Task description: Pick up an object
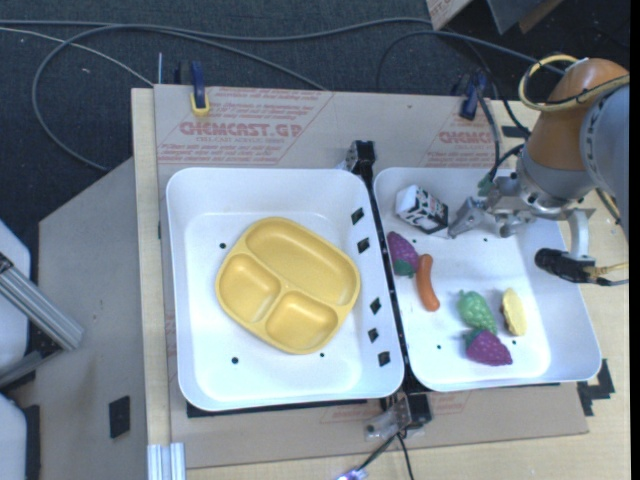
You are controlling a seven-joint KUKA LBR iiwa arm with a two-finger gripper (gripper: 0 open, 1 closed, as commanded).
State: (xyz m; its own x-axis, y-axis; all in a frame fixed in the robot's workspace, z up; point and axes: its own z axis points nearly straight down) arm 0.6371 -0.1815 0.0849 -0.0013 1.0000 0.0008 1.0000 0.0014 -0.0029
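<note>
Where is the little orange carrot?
In the camera view, the orange carrot lies in the right bin, near its left wall, just below the purple and green toy and left of the green grapes.

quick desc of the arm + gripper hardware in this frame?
Arm: grey rounded links with an orange band above the wrist and a yellow cable looped over the top. Gripper: bare grey metal, small and angular, at the arm's end over the right bin.

A brown board-topped bench (250, 128) bears two shallow white bins, left bin (190, 298) and right bin (560, 348), touching side by side.
</note>
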